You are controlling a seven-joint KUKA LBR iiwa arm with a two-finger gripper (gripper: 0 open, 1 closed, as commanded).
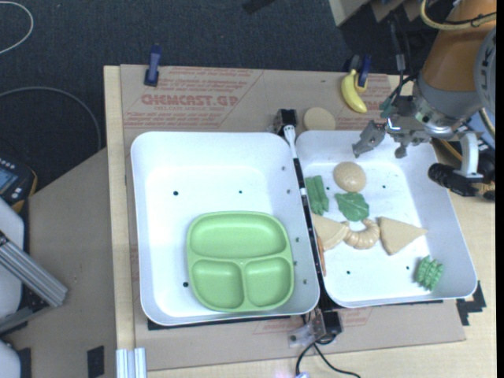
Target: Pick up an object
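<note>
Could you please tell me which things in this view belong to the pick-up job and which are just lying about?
For the job:
pincer, open above the right bin
round bun
green leaf piece
croissant
tan wedge
green spiky piece

Lying about:
green divided tray in the left bin
banana
blue clamp

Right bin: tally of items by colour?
Green plastic pieces: 3 — long strip, leafy piece, ridged chunk
Tan or beige pieces: 4 — round bun, left wedge, curved croissant, right wedge
Total: 7
</note>
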